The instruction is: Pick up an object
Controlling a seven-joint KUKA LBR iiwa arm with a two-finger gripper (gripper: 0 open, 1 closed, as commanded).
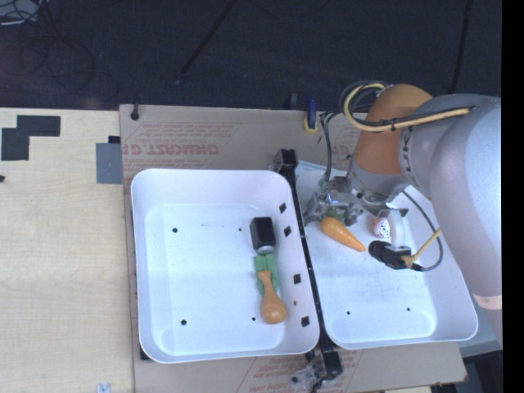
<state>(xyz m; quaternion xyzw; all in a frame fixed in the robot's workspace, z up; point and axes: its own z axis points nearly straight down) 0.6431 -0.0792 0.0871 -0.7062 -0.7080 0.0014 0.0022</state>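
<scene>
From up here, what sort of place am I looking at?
Probably a robotics lab: a grey robot arm with an orange band reaches over two shallow white plastic bins holding small toys like an orange carrot, with loose cables nearby.

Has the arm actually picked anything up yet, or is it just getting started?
Nothing looks picked up yet. The gripper is low in the right bin, at the upper end of an orange carrot-shaped toy that lies on the bin floor. Whether it has a hold on it, I cannot tell. Left to do: grasp and lift. In the left bin, the black cylinder and the wooden-handled tool lie untouched.
</scene>
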